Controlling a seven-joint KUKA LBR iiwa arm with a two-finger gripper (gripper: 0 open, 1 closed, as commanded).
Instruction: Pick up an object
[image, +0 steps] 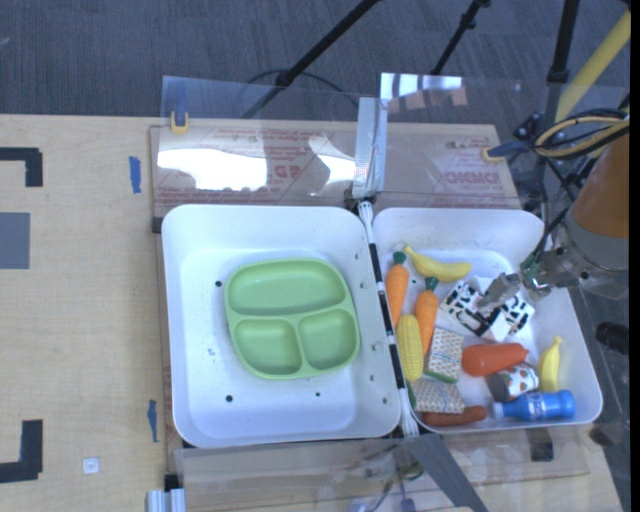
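Observation:
The right bin (470, 222) holds several toy foods. Among them are a yellow banana (437, 266), two orange carrots (397, 287) (427, 315), a corn cob (409, 347), a waffle cracker (445, 352) and a red pepper (493, 357). A blue bottle (535, 406) lies at the front right. My gripper (497, 292) reaches in from the right, low over a black-and-white patterned toy (463, 301) in the bin's middle. I see nothing lifted off the bin floor.
The left bin (190, 300) holds a green three-compartment plate (290, 320). A small yellow piece (550, 363) and a red-and-white toy (518, 380) lie near the bottle. A sausage (455, 417) lies at the front wall. Clear plastic panels (260, 150) stand behind both bins.

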